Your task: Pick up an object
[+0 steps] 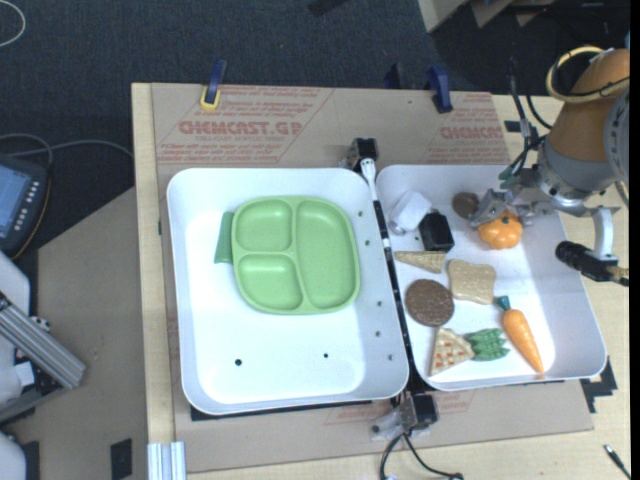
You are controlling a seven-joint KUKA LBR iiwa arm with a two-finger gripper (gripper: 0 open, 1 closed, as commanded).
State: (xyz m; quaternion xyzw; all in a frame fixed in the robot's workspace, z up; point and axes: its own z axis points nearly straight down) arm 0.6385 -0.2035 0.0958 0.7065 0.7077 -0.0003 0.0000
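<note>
- The gripper (500,211) is down in the far part of the right bin (590,313), the arm (585,133) reaching in from the right.
- Its fingers stand on either side of a small orange fruit (500,232) and seem to touch it — whether they grip it firmly, I cannot tell.
- Just left of the fruit lie a small brown round piece (464,204), a black block (436,231) and a white object (411,210).
- Nearer in the same bin: a slice of bread (471,281), a brown cookie (429,302), a cone-shaped wedge (421,261), a pizza slice (451,350), a green pea pod (487,343) and a carrot (523,338).
- The left bin (200,298) holds a green divided plate (295,254) — well apart from the gripper.
</note>
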